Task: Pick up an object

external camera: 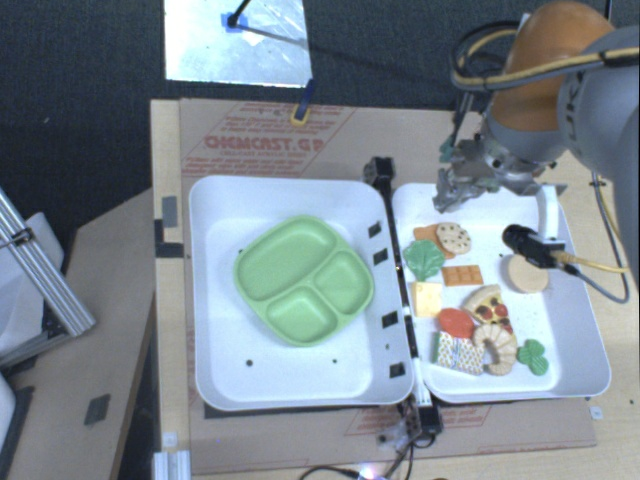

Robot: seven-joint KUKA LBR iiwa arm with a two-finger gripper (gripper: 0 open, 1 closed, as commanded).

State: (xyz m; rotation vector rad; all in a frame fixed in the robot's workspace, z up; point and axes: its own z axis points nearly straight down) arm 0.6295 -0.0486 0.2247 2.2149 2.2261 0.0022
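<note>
Two white bins sit side by side. The left bin (215, 268) holds one green tray (304, 280) with three compartments. The right bin (575, 338) holds about ten toy foods: one cookie (452, 238), one lettuce leaf (424, 259), one cracker (462, 276), one cheese square (428, 298), one pizza slice (487, 307), one tomato (456, 322), one shrimp (497, 348). The gripper (455, 190) hovers at the bin's 11 o'clock, above the cookie, nothing between its fingers; open or closed, I cannot tell.

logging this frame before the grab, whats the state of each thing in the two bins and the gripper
green three-compartment plastic plate: flat in the left white bin, holding nothing
toy food pieces: loose cluster in the right white bin
chocolate-chip cookie: lying flat, untouched
two-finger gripper: above the right bin's far edge, gripping nothing visible
</note>
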